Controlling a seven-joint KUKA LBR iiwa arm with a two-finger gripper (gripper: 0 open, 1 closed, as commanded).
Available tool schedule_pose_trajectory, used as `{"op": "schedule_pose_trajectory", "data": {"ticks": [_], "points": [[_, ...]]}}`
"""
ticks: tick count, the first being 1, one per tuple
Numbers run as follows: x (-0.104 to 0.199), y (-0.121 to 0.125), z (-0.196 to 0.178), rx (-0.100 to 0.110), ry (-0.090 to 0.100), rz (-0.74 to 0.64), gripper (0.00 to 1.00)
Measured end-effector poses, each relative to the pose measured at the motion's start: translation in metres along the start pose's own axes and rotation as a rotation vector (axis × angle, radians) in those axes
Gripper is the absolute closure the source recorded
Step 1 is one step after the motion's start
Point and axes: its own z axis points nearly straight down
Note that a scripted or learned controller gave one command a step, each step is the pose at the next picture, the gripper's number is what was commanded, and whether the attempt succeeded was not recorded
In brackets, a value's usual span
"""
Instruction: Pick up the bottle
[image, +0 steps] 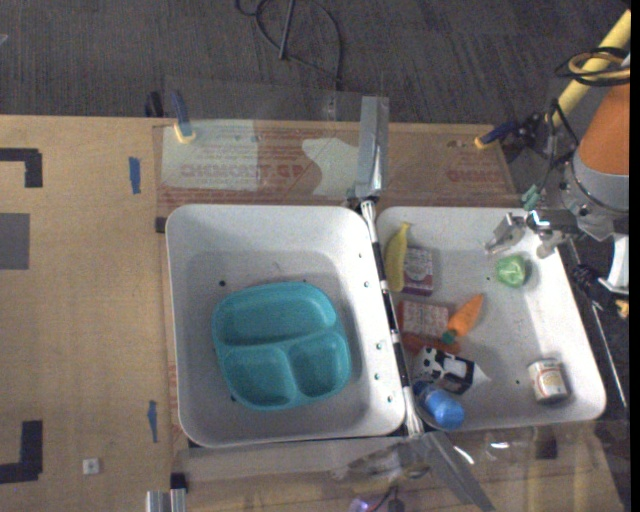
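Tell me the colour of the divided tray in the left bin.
Teal, seen in the camera view: the divided tray.

The grey robot arm with the orange band (608, 150) reaches in from the right side, near the top. Its small metal two-finger gripper (520, 232) sticks out to the left, low over the bench.

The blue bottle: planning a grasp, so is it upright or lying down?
Lying down. The blue bottle rests on its side in the right bin's near-left corner, beside the black-and-white toy.
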Motion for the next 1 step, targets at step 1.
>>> {"op": "schedule_pose_trajectory", "data": {"ticks": [1], "points": [[0.0663,-0.0306,0.0305,0.003,0.001,0.231,0.0]]}}
